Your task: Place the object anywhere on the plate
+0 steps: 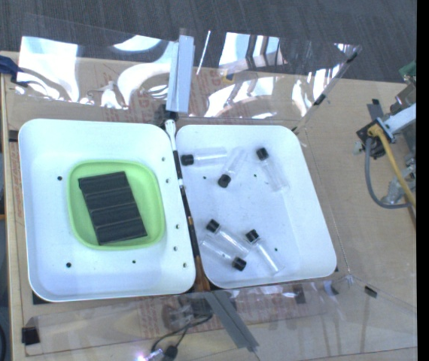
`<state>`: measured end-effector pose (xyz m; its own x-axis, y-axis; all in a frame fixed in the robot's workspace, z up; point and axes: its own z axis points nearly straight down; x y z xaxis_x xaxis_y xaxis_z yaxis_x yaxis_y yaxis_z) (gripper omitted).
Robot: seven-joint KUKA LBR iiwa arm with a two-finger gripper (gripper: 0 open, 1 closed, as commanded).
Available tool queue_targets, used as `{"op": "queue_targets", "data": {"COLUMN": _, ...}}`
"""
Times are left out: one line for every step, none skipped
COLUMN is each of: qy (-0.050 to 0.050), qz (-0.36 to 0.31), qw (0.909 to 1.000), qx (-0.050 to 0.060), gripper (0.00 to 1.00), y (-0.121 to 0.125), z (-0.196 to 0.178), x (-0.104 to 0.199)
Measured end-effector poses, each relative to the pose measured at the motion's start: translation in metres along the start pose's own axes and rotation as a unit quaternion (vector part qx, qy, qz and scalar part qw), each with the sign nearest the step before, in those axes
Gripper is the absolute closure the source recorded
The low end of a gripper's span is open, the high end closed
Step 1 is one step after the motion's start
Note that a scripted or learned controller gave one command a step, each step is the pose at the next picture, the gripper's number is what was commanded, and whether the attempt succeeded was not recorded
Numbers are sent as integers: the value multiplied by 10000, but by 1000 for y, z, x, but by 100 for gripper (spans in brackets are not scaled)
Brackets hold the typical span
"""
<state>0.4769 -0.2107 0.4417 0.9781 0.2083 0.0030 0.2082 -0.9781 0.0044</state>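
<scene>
Six clear, black-capped vials (pixel 233 165) at right-centre look light, slick, breakable, best pinched mid-barrel for the green plate (pixel 150 183); the gripper's state I cannot tell.

At the right edge sit a pale grey bracket (pixel 400 117), a yellow cable (pixel 390 153) and a looped grey hose (pixel 370 185).

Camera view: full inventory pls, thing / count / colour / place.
Bins: 2, white, side by side on the bench.
Plate: 1, light green, in the left bin.
Ribbed block: 1, dark grey, lying on the plate.
Vials: 6, clear with black caps, scattered in the right bin.
Clear panels: reflective, standing behind the bins.
Cables: grey and yellow, at the bench's right edge.
</scene>
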Motion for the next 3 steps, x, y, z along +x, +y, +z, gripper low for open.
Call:
{"op": "queue_targets", "data": {"qy": -1, "qz": -3, "qw": 10000, "qx": 1, "gripper": 0, "y": 0, "z": 0, "x": 0}}
{"op": "queue_targets", "data": {"qy": -2, "qz": -6, "qw": 10000, "qx": 2, "gripper": 0, "y": 0, "z": 0, "x": 0}}
{"op": "queue_targets", "data": {"qy": -3, "qz": -8, "qw": 10000, "qx": 3, "gripper": 0, "y": 0, "z": 0, "x": 0}}
